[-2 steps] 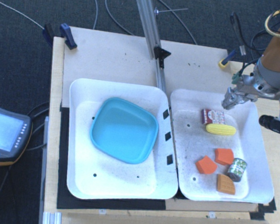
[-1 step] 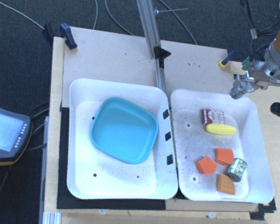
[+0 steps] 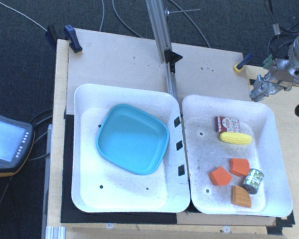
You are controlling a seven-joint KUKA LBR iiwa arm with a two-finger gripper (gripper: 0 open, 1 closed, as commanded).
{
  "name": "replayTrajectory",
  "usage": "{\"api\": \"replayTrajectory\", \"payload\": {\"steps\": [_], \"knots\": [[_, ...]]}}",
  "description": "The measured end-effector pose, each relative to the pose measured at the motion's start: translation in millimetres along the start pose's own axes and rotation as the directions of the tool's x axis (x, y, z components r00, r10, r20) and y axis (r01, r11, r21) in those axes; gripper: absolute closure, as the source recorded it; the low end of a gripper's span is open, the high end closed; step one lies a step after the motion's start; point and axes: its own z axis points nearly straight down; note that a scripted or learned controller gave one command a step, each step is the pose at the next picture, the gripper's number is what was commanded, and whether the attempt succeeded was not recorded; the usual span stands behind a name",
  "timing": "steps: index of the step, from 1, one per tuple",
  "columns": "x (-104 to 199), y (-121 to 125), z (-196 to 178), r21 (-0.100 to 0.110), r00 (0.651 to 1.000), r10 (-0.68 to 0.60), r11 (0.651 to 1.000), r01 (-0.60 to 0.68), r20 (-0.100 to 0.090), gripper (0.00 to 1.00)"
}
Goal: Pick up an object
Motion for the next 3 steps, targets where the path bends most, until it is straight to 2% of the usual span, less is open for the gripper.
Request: {"api": "replayTrajectory", "payload": {"steps": [1,3], "knots": [[45,-15,13,0.003,1.000,-0.003,1.000,0.003,-0.001,1.00],[142,-54,1,0.002,1.000,-0.004,1.000,0.004,-0.002,1.00]]}}
